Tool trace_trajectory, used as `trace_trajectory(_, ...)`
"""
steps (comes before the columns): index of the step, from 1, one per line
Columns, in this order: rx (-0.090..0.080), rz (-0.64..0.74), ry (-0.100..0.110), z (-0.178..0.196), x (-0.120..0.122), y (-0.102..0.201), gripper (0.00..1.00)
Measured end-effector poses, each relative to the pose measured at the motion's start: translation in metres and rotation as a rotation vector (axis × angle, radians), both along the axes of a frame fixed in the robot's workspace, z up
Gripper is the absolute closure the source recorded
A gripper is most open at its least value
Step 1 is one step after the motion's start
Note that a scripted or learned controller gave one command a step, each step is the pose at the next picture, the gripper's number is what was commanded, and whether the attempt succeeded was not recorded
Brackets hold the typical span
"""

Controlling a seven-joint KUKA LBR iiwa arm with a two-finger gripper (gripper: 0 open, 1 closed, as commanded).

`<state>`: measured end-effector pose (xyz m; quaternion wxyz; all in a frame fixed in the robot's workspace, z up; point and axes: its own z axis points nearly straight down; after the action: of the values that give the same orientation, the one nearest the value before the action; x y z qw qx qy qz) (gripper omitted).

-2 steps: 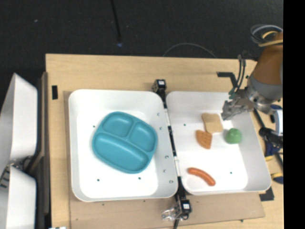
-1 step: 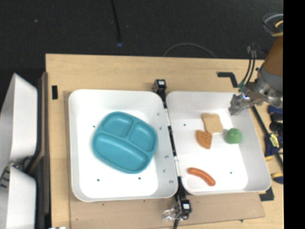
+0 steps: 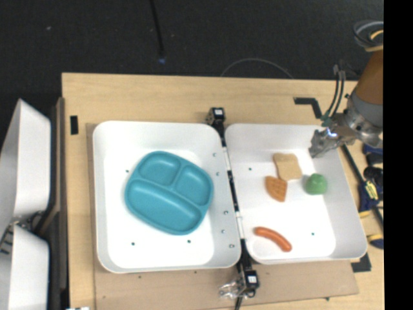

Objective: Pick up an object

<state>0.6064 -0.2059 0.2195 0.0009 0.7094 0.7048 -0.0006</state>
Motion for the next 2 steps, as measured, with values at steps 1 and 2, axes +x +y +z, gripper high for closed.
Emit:
trace_trajectory(1,0.004,0.014,-0.002,0.014,-0.005,0.055,1.00)
trace_trajectory(2,0.002,0.013,0.000,0.006,-0.006,0.110,1.00)
